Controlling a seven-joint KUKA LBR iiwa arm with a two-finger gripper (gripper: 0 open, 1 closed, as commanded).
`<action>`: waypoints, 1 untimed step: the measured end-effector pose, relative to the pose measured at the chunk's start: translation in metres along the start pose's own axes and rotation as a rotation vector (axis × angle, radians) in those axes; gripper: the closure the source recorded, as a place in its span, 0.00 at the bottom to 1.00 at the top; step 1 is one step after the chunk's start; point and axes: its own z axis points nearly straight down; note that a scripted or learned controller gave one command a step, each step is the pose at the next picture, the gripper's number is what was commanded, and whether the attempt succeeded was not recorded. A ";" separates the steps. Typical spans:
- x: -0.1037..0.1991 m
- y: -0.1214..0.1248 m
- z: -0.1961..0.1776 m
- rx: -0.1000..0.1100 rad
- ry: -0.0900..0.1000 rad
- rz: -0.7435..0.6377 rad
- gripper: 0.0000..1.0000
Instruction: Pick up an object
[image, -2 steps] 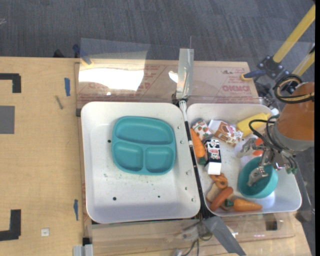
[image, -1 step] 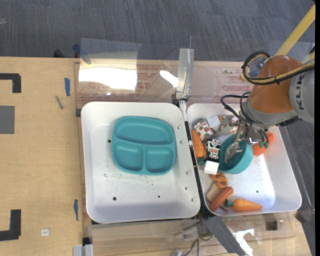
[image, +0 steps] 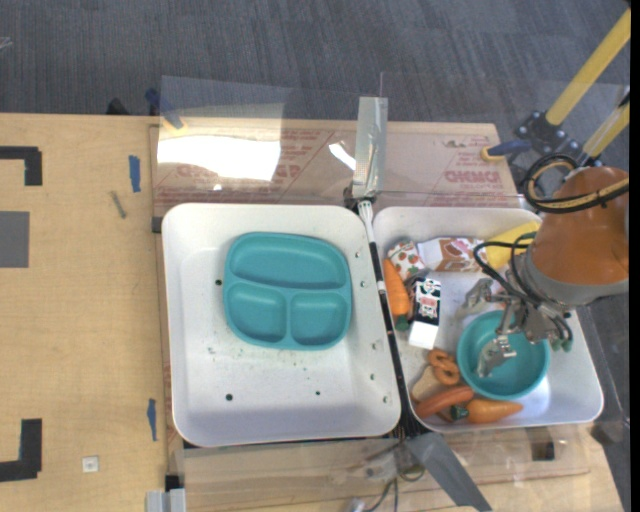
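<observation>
My gripper (image: 497, 352) reaches down into the right bin (image: 583, 385), its metal fingers over the inside of a teal bowl (image: 520, 378). Nothing shows between the fingers. Around the bowl lie an orange carrot (image: 396, 291), a black-and-white carton (image: 427, 299), a red-and-white packet (image: 405, 258), a pretzel-like piece (image: 446, 368) and orange-red toy vegetables (image: 470, 404) at the front. A yellow item (image: 507, 238) peeks out beside the arm. The arm's orange band (image: 590, 235) hides the bin's far right part.
The left bin (image: 200, 380) holds a teal three-compartment tray (image: 288, 290). A clear plastic wall (image: 300, 150) stands behind both bins. Plywood bench (image: 70, 300) spreads to the left. Yellow-handled clamps (image: 570, 95) stick up at the far right.
</observation>
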 end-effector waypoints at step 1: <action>-0.064 0.029 -0.001 0.003 -0.006 0.028 0.00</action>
